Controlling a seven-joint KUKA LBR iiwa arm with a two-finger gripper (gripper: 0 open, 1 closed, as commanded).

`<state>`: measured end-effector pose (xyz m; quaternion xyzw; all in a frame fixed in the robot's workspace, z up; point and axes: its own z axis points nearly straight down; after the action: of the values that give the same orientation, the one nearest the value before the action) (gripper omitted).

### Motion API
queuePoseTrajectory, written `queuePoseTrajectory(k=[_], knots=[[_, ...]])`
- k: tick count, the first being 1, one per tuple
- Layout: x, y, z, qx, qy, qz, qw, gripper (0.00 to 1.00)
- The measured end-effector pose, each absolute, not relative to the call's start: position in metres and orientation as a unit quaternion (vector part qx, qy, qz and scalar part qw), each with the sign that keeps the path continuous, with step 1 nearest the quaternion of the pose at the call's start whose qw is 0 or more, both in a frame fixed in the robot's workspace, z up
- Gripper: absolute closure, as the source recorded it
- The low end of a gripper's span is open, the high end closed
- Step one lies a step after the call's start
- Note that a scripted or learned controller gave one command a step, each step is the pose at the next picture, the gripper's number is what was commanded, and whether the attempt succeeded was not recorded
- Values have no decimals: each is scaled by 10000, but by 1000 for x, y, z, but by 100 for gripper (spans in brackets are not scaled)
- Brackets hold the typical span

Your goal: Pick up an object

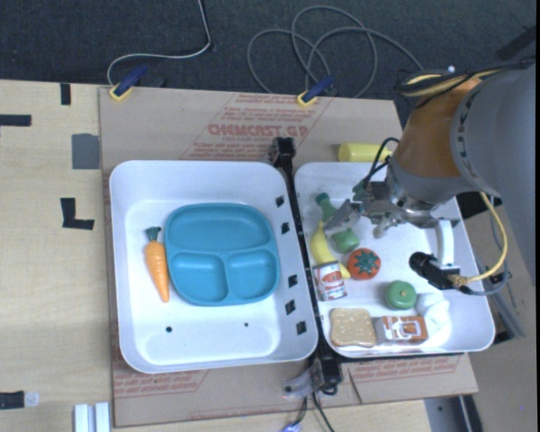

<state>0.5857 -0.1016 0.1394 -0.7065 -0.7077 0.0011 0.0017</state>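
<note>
My gripper [364, 221] hangs over the back of the right bin [475, 327], open, its two grey fingers spread with nothing between them. Just under its left finger lie a small green piece [346, 239] and a green bottle [326, 206]. A yellow item [321, 246] lies by the bin's left wall. A red tomato-like fruit [364, 263] sits just in front of the gripper. Nearer the front are a small can [331, 283], a round green thing [400, 294], a slice of bread [352, 328] and an orange-labelled packet [403, 329].
The left bin [126, 187] holds a blue divided plate [223, 252] and a carrot [157, 266] at its left. A yellow object [360, 152] lies on the cardboard behind the right bin. A black and yellow cable [450, 275] hangs from the arm over the bin's right side.
</note>
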Motion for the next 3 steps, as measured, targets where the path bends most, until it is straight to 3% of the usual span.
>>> queuePoseTrajectory(k=[1,2,3], knots=[[609,-99,86,-7064,-7078,-3,-11,0],[641,-99,86,-7066,-7076,-6,-12,0],[637,-98,86,-7069,-7073,-2,-20,0]])
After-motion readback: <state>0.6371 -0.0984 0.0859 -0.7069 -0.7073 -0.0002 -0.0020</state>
